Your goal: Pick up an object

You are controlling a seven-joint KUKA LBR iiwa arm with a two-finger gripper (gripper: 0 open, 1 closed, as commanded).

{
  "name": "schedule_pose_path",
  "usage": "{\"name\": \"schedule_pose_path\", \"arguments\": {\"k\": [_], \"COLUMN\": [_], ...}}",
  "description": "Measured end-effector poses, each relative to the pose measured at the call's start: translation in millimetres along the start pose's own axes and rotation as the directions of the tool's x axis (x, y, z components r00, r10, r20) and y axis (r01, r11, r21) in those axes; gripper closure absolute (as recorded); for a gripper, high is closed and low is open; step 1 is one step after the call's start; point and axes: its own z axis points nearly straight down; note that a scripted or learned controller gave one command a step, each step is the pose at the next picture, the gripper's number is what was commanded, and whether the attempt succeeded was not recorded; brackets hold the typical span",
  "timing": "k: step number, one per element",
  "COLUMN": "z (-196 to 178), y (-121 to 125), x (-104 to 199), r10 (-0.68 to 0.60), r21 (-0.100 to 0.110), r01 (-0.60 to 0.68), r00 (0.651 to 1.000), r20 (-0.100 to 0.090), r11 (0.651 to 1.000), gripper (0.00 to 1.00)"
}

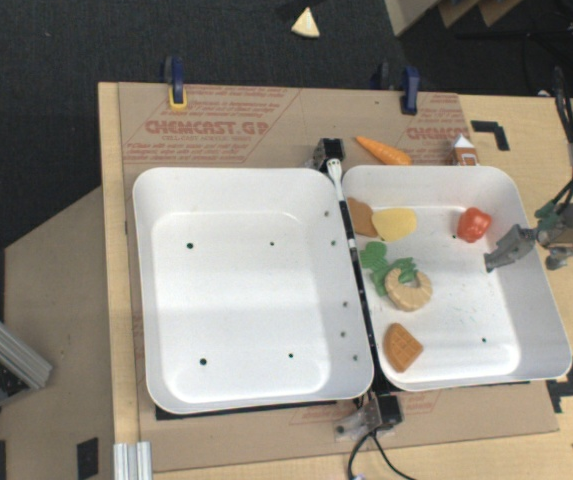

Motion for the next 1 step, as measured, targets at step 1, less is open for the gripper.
{"name": "schedule_pose_path", "arguments": {"k": [1], "z": [71.4], "y": [-12.3], "x": [119.3], "r10": [-0.012], "r21": [0.011], "r01": [0.012], "r00": [1.000], "r20": [-0.008], "r11": [1.000], "gripper": [0.00]}}
